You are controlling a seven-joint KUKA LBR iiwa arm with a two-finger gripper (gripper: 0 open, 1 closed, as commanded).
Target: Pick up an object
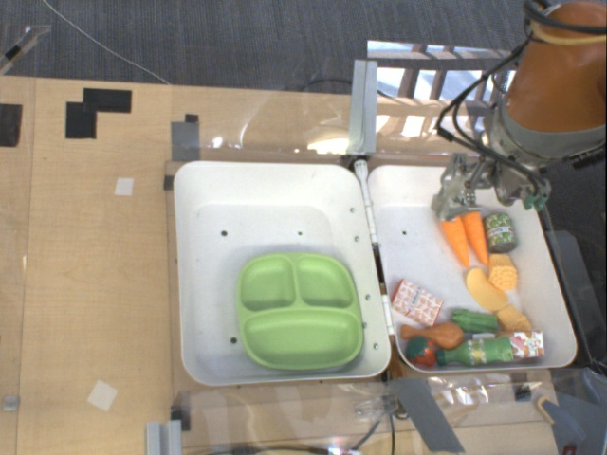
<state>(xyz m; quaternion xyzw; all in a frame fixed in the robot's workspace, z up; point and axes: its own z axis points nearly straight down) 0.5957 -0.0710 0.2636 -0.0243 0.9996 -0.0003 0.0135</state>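
Arm's wrist sits over the far end of the right bin [566,339], pincer [462,197] low, just above the tops of the two toy carrots [466,237]. Can't tell from this angle whether it's spread or closed — nothing visibly between its tips, so I'd call it empty-handed.

Candidate target, my read: the carrots, lying side by side and touching, points toward the near end. Relative to the carrots:
- dark green-speckled block [500,232] just to their right, nearly touching
- yellow corn piece [504,276] and yellow lemon-like slice [485,291] just nearer the camera
- red-and-white carton [416,302] nearer and to the left, apart
- drumstick [434,335], green veg [474,320] and a long green-red packet [493,349] clustered at the near end, well apart

Left bin [199,216] holds a green divided plate [299,309] — not relevant.

To do this well, I'd judge: straddle one carrot across its narrow width, not both. The left one has open floor on its outer side, so bias that way. Come straight down, close only once the tips are beside the body. Risk: tapered smooth plastic squirts out, or the speckled block gets nudged
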